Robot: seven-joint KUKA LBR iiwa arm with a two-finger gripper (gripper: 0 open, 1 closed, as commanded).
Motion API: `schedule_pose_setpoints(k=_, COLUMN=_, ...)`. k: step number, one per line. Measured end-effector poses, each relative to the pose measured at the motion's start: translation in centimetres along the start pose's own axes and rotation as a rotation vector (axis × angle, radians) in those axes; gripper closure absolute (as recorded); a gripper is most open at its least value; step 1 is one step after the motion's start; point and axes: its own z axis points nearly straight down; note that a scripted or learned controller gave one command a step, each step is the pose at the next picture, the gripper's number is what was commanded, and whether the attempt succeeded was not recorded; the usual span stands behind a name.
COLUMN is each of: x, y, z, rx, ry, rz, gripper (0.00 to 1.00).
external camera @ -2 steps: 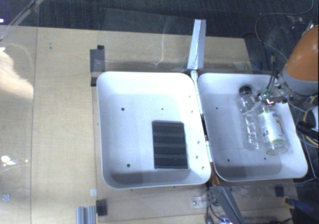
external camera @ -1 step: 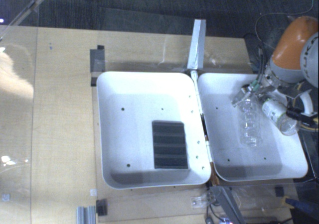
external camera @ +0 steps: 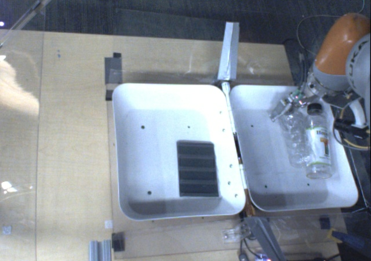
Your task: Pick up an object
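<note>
Reaching in from the frame's right, the hand (external camera: 293, 103) hovers at the clear plastic bottle (external camera: 310, 144) lying in the right bin (external camera: 261, 167), its grip state unclear; slick, rounded plastic could roll or slip free.

A clear plastic bottle (external camera: 310, 144) lies on its side in the right bin (external camera: 261, 155).

Left bin (external camera: 124, 138): white, shallow, here on my bench.
Right bin (external camera: 255, 155): touching it, alongside.
Bench (external camera: 64, 138): pale wood under both.
Divider post (external camera: 228, 51): grey, behind their seam.
</note>
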Motion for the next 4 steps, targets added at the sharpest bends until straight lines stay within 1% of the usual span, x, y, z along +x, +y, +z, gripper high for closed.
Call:
schedule_pose_setpoints(k=1, x=1.5, y=0.0, z=0.3, rx=0.013, ry=-0.025, rz=-0.128, gripper=0.0)
schedule_pose_setpoints(k=2, x=-0.1, y=-0.4, z=0.3, rx=0.007, ry=0.009, rz=-0.169, gripper=0.0)
schedule_pose_setpoints(k=3, x=-0.4, y=-0.6, z=0.3, rx=0.01, ry=0.012, rz=-0.259, gripper=0.0)
schedule_pose_setpoints(k=4, x=0.0, y=-1.3, z=-6.5, rx=-0.015, ry=-0.023, rz=-0.193, gripper=0.0)
